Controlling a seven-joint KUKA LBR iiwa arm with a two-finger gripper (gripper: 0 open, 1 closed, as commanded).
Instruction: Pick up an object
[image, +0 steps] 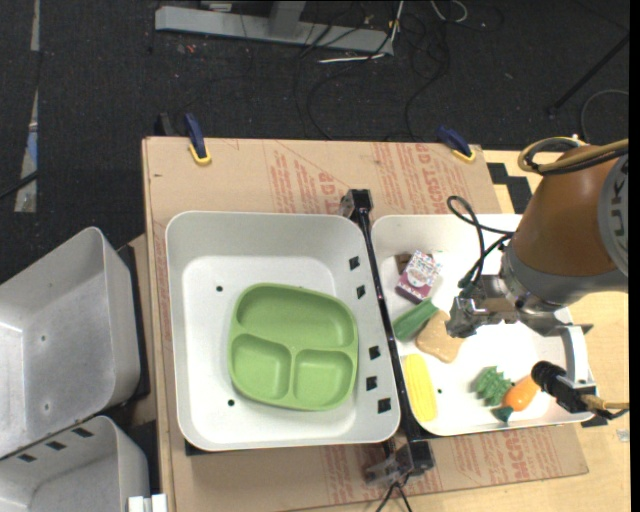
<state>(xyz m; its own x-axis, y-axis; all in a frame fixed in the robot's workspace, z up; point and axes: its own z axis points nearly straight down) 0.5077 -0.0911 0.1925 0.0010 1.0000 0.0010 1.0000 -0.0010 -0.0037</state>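
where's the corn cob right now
In the camera view the yellow corn cob lies in the right bin, near its front left corner by the divider, just below the green pickle and the tan bread slice.

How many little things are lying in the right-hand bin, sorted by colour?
Green: 2, a pickle and a leafy toy
Yellow: 1, corn
Tan: 1, a bread piece
Orange: 1, a carrot
Purple and white: 1, a small carton
Total: 6
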